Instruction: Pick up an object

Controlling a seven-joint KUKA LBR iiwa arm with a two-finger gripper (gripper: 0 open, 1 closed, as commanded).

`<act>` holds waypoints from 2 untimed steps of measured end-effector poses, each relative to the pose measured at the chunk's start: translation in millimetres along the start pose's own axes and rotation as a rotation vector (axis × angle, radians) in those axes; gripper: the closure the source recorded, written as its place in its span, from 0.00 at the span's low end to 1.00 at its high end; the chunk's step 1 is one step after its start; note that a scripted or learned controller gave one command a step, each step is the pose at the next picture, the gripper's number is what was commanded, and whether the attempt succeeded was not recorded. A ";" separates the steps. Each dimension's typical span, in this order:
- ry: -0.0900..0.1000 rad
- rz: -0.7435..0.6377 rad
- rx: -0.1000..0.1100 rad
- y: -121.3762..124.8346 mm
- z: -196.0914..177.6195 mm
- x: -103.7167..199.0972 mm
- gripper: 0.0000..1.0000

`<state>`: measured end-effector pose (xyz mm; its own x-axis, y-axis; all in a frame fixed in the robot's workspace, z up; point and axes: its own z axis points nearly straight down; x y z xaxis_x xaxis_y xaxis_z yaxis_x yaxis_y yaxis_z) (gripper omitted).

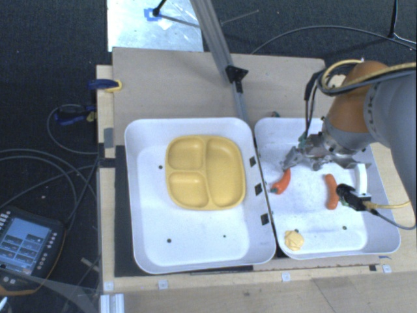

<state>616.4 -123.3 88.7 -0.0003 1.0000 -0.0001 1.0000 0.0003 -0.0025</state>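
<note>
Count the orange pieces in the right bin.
2. One orange piece lies near the left wall of the right bin, close to the gripper; the other lies further right, mid-bin. The arm may hide more.

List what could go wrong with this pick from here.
1. The end effector sits at the upper end of the carrot, not over its middle. Closing there may catch only the tip and let it slip.
2. The carrot lies near the inner wall of the right bin. A nudge could push it against that wall, where a grasp looks harder.
</note>
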 end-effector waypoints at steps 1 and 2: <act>0.000 0.000 -0.007 1.9 -13.5 0.0 1.00; 0.000 -0.003 -0.008 -2.4 -59.4 3.3 1.00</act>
<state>614.1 -120.0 148.1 -0.0030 1.0000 -0.0001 1.0000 0.0030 0.0053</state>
